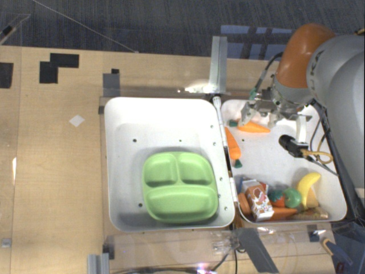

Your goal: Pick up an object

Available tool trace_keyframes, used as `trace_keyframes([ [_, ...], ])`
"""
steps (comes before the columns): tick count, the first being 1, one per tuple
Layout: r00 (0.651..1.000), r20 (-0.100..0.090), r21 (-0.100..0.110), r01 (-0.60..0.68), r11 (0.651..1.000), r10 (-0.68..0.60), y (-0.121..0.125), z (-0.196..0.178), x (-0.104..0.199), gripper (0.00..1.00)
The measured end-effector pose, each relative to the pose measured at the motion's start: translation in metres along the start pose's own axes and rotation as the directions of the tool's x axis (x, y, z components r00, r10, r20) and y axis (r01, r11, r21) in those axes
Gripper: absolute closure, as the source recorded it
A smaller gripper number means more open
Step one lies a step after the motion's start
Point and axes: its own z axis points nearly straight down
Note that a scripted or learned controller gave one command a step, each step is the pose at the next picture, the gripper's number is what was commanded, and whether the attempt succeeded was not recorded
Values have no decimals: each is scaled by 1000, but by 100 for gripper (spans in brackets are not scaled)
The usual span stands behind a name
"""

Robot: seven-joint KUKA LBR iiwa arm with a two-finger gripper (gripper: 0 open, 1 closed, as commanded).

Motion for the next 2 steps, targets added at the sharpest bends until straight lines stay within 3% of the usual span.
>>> trace_keyframes([
  [1, 996, -3, -20, -93, 995, 93, -12, 25, 4, 0],
  [2, 996, -2, -7, -94, 996, 94, -16, 31, 3, 0],
])
